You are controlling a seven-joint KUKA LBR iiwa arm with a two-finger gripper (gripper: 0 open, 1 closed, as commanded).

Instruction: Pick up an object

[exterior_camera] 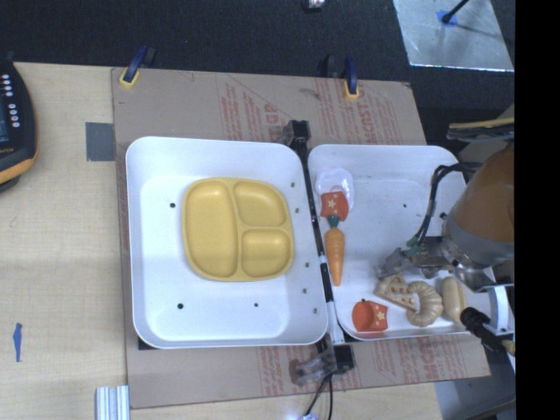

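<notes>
The right bin (385, 160) holds several toy foods. An orange carrot (334, 245) lies along its left wall, with a small red piece (333, 205) and a clear plastic piece (336, 183) just above it. A red tomato-like piece (369, 315) sits at the front. A waffle-like piece (398, 292), a tan croissant (427, 303) and a pale bread roll (451, 294) crowd the front right corner. My gripper (406, 259) is low in this bin, just above the waffle-like piece and croissant. The orange-banded wrist (486, 201) looms behind it.
The left bin (157, 313) carries a yellow divided plate (237, 228) in its middle. Clamps (350, 79) pin the cardboard sheet under the bins. A black controller (12, 121) lies at the left bench edge.
</notes>
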